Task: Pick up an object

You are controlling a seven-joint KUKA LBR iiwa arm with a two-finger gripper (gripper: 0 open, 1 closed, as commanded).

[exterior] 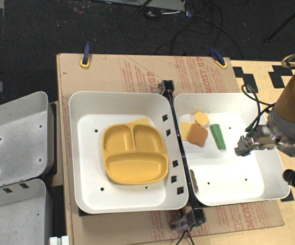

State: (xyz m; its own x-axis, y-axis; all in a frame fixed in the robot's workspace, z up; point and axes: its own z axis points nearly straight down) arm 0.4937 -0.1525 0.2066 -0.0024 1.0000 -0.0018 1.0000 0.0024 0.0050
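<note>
Seen from above, the yellow divided tray (135, 154) fills the left bin (81, 137), far to the left of the gripper, and you need not worry about it unless the program picks it as a target, since its broad, shallow shape would likely defeat a two-finger pinch.

Across the divider in the right bin (249, 182), a tight cluster waits: a pale yellow flat piece (186, 131), a small yellow round piece (201, 118) and a brown block (198, 135), the three touching or overlapping. You should expect trouble there; a descent onto that clump could catch two items at once or knock one aside, because no clean gap shows between them.

Just right of the cluster lies the green stick (218, 136), the nearest item to the gripper and lying apart from the others. It looks the safest pick, though its slim, slanted form could roll or slip out if the close comes across its length.

Further right, the gripper (243, 148) hovers over bare bin floor, just right of the green stick, with nothing between its fingers. You cannot tell from this angle whether they are spread or pressed together; the tool is a dark, blurred mass. Its height above the floor is equally hard to judge, and the arm (293, 111) is cut off at the frame's right edge.
</note>
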